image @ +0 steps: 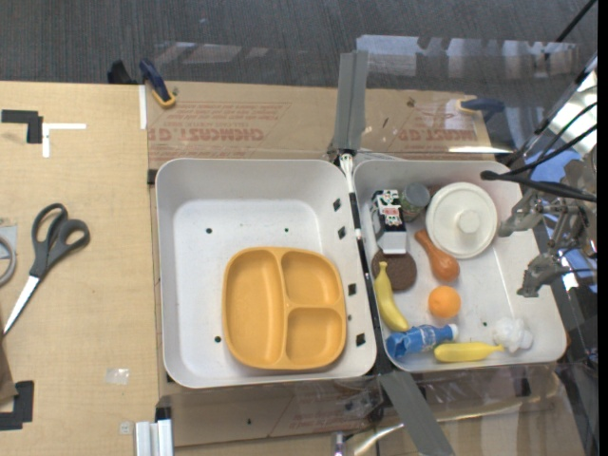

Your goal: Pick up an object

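Right beside the gripper, toward the bin's centre, sits a round white lid, flat, knob up. Just below it lies an orange fruit. A white fluffy ball rests nearest the gripper, with a yellow banana and a crushed blue bottle beyond. Farther off, a second banana hugs the far wall.

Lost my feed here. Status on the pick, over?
Tool at right bin's right edge, grip unreadable. Nothing seen held. Orange, bananas, blue bottle, white lid crowd that bin. Yellow tray lies in left bin.
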Controlling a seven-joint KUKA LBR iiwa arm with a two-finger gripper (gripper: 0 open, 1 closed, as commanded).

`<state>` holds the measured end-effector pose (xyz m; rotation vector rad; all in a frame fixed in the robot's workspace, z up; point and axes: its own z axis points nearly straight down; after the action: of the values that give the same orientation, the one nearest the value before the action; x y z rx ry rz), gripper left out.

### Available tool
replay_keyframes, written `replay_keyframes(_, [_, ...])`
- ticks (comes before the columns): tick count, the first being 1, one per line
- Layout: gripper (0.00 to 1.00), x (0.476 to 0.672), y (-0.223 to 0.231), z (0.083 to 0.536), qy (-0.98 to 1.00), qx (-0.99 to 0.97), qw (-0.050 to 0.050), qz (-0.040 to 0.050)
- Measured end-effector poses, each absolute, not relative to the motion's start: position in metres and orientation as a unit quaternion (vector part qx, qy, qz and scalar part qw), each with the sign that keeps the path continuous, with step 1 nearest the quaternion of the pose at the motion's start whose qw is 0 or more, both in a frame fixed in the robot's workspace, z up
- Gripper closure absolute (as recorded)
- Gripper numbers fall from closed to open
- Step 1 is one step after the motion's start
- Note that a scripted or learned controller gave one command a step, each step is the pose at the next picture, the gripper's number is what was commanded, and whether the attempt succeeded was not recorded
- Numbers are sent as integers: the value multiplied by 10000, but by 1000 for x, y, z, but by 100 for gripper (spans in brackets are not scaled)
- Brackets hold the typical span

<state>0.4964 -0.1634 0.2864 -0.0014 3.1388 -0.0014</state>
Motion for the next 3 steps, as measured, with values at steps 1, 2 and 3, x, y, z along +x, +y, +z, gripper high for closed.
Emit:
replay_keyframes(1, [0, 527, -167, 162, 9985, 538, 9, -1])
replay_keyframes(2, [0, 520, -123, 92, 9980, 631, 11, -1])
replay_keyframes(3, [100, 522, -122, 102, 9981, 615, 26, -7])
